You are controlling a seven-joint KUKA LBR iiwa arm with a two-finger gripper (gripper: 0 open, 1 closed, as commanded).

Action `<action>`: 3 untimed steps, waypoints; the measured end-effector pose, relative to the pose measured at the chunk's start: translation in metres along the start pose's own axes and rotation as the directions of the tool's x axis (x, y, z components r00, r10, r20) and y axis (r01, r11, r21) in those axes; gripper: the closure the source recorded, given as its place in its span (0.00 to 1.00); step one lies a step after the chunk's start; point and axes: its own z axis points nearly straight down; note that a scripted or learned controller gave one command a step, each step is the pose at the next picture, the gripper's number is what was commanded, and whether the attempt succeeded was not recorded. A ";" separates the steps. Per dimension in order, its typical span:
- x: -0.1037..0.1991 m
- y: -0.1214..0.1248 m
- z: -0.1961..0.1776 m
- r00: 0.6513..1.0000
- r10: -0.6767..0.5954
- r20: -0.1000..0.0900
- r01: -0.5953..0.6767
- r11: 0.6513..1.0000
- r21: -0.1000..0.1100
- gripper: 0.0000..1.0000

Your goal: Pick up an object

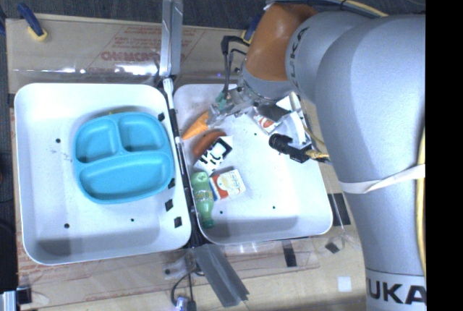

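My gripper (221,105) hangs low over the far left corner of the right bin (289,219), just above the upper end of an orange carrot (193,131). A brown sausage (206,142) lies beside the carrot. A black and white card (216,152) rests just below them. Nearer the front sit a small white and red carton (228,183) and a green bottle (202,198) along the bin's left wall. Nothing shows as lifted off the bin floor.
The left bin (36,230) holds a light blue divided plate (124,155). The grey arm (362,100) covers the right bin's far right side. A metal divider (171,35) stands between the bins at the back.
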 end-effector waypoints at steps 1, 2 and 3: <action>0.000 0.000 0.000 1.000 -0.001 0.000 0.001 1.000 0.000 0.00; 0.000 0.001 -0.010 1.000 -0.004 0.001 0.004 1.000 -0.002 1.00; 0.000 0.001 -0.010 1.000 -0.004 0.002 0.004 1.000 -0.002 0.00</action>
